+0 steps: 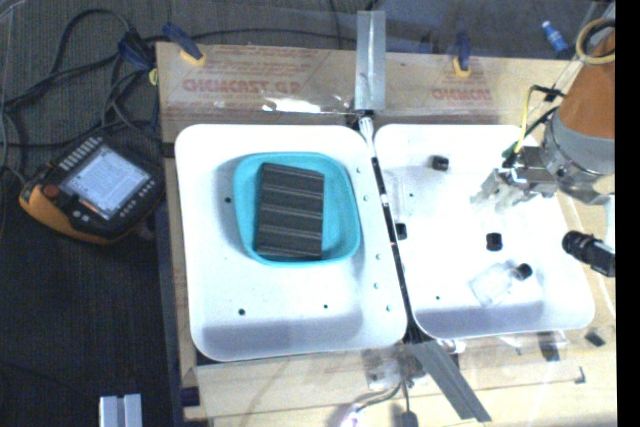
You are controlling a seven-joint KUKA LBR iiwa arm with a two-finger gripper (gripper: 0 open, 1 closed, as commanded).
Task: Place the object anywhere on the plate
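Dark block [290, 211] on blue plate [344, 215], clear of rim; gripper [497, 190] over right bin [560, 310], grip unclear, prob. blurred.

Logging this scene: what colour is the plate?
Light blue plate, clearest in the camera view.

Two white bins sit side by side on the bench. The left bin [290, 315] holds a blue plate [345, 215], and a dark ribbed block [290, 210] lies flat on the plate, within its rim. The right bin [450, 305] contains three small black pieces, well apart, and a clear object [492, 287] near its front wall. The arm [590, 115] enters from the right; its gripper [497, 187] stands over the right bin, finger position unclear. A teach pendant [95, 190] lies on the floor left of the bench.
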